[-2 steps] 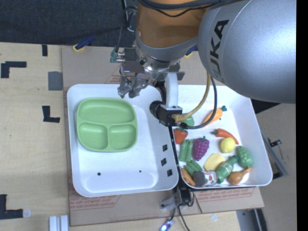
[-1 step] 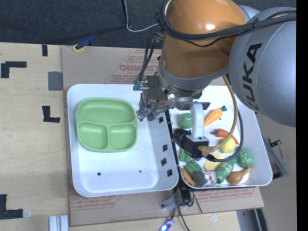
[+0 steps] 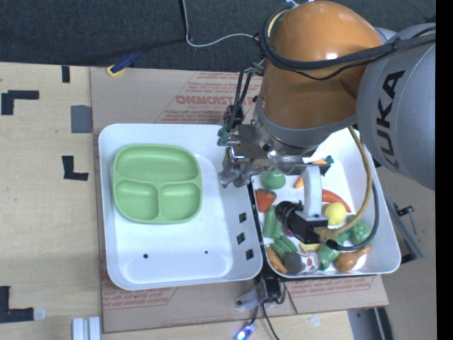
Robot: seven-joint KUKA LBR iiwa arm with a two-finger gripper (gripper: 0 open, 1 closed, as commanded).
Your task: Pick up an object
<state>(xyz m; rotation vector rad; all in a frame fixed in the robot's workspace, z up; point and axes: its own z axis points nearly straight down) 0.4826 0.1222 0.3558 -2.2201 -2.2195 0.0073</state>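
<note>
So, arm: the grey and orange arm [image 3: 318,62] hung over the right bin [image 3: 388,250] and covered much of its far part.
Gripper: the gripper [image 3: 237,161] sat low at the wall between the two bins; how far open it was, and whether it held anything, could not be told.
Objects to pick: toy foods lay in the right bin, with a green round piece [image 3: 273,179], a red piece [image 3: 264,200] just below it, a yellow piece [image 3: 337,211], and green pieces [image 3: 283,246] and a brown-orange piece [image 3: 347,261] near the front wall.
Left bin: the left bin [image 3: 170,271] held a green divided plate [image 3: 157,183] in its far half.
</note>
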